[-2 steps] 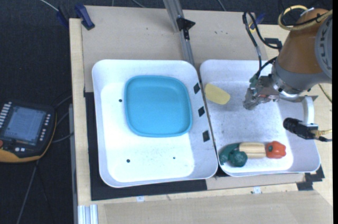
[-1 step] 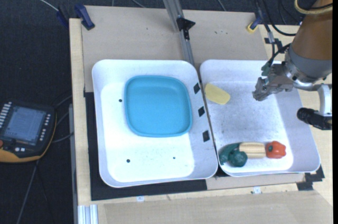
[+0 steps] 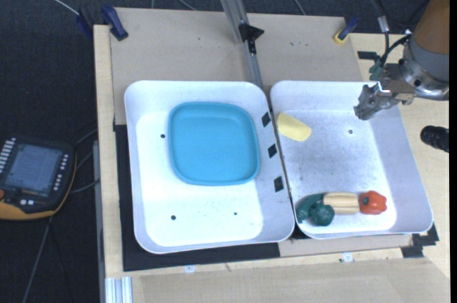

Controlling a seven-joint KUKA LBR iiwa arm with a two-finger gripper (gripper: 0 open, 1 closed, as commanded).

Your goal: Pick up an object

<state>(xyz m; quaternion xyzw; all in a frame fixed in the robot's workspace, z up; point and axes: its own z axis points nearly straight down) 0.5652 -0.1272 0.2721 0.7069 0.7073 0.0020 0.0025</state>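
Tool (image 3: 368, 108): I see it over the right bin (image 3: 400, 151), upper edge; spread or pressed, I cannot tell.
Yellow piece (image 3: 293, 127): bin's upper left.
Green, tan, red items (image 3: 341, 205): bin's lower edge.

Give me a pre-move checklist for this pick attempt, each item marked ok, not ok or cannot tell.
1. Candidates in the right bin: yellow piece, green piece, tan piece, red piece: ok.
2. Gripper above that bin's far right corner: ok.
3. Gripper over a candidate: not ok.
4. Yellow piece apart from the others: ok.
5. Green, tan and red pieces spaced apart: not ok, they crowd the near wall.
6. Finger opening: cannot tell.
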